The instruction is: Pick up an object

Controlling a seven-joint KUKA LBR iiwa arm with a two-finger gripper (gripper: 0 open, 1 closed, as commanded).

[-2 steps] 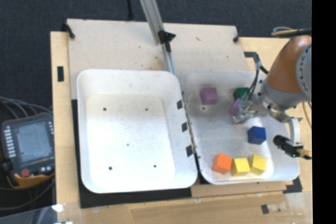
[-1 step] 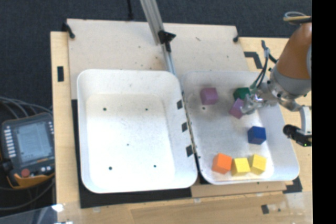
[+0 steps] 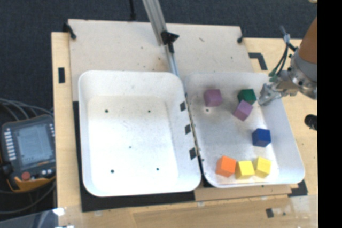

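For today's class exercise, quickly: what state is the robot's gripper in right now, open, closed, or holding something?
Gripper: cannot be told; it sits at the right bin's far right edge, beside the green block.

The arm [image 3: 305,56] is cut off by the right edge, with little more than its wrist seen. The fingertips of the gripper [image 3: 265,95] are too small and blurred for their spacing to be determined. The green cube [image 3: 247,95] is partly hidden behind a purple cube [image 3: 242,109].

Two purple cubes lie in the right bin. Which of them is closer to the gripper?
The lower-right purple cube, lying just below the green cube, is closer to the gripper. The other purple cube sits further left, toward the bin's divider side.
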